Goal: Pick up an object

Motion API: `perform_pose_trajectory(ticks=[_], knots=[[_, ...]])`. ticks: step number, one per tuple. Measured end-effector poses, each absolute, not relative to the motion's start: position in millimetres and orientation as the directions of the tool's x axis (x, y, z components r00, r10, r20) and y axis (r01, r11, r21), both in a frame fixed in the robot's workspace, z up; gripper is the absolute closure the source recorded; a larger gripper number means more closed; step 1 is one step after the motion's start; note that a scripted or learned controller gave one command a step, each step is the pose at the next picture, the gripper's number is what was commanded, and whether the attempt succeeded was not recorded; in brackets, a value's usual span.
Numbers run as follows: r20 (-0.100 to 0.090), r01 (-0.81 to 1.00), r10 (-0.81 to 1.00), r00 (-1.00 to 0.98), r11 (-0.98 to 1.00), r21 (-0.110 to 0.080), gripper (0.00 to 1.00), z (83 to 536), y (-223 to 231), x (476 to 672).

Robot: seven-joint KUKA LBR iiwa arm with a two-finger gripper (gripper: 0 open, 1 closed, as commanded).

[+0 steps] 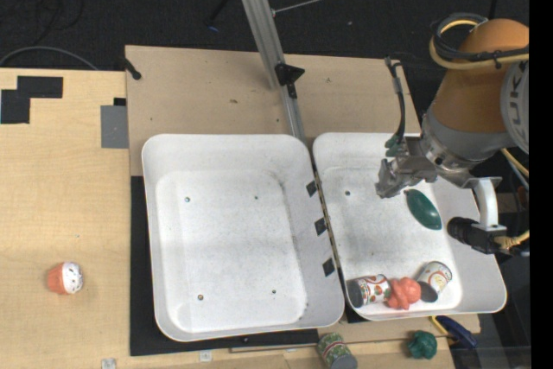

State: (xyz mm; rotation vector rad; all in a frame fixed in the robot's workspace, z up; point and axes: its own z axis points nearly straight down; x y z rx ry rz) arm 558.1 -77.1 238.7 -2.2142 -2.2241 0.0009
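Two shallow white plastic bins, the left bin (173, 186) and the right bin (363, 212), are finely speckled with grey. In the right bin lie a glossy dark green oval object (424, 209), a red-and-white labelled can (370, 290), a lumpy orange-red toy (403, 293) and a tan-lidded can (434, 280). At lower left a small orange-and-white round figure (65, 278) sits on pale wood (52, 186). The arm's band (479, 82) is orange above grey.

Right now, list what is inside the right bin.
The right bin holds a green object, two cans and a red toy. The gripper covers part of the floor.
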Motion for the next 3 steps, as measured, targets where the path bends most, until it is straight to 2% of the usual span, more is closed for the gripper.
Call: perform_pose_trajectory(ticks=[2,3], knots=[[0.001,1.000,1.000,-0.004,0.004,-0.002,1.00,222,9,589.2],[0.002,1.000,1.000,-0.005,0.005,-0.001,1.00,231,66,608.7]])
